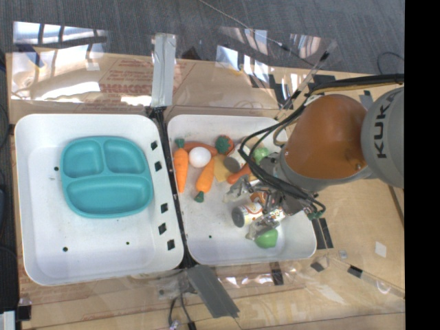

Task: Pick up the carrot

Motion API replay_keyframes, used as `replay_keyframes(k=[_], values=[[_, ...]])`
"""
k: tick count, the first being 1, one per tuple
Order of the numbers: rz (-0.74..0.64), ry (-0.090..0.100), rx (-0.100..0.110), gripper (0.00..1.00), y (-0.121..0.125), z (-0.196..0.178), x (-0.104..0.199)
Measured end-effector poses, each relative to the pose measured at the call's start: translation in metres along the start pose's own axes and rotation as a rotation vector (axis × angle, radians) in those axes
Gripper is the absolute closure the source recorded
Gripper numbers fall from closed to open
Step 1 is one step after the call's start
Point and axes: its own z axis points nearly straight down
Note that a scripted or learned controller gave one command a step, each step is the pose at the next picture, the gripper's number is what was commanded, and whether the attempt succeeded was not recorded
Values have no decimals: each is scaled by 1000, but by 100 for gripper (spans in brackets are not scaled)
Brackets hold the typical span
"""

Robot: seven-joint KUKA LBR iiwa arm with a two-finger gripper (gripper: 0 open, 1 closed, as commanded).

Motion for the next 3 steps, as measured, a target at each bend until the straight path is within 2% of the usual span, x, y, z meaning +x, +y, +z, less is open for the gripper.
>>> replay_keyframes(k=[1,2,3], values=[[138,3,-2,0,-48,31,-29],[131,-2,1,100,-47,20,-32],[136,-12,9,100,-12,-126,-40]])
